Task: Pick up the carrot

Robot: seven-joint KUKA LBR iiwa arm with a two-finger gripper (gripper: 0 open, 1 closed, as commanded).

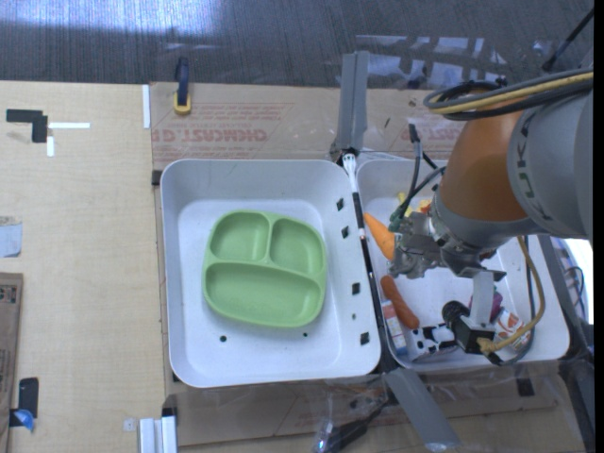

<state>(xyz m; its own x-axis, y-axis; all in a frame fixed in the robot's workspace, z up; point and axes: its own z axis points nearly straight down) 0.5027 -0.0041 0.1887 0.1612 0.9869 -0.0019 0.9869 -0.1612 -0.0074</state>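
Note:
The carrot [379, 234] is a small orange piece lying at the left side of the right bin [557, 347], close to the wall between the bins. My gripper [411, 256] hangs over that bin just right of the carrot and a little below it, under the arm's orange band [481, 173]. The wrist body hides the gripper's tip, and I cannot tell whether it touches the carrot.
A green three-compartment plate [266, 269] lies in the left bin [189, 347]. In the right bin, a reddish sausage-like piece [399, 303] lies below the carrot, with a black-and-white item [434, 339] and other small objects near the front wall. Cables trail off the arm.

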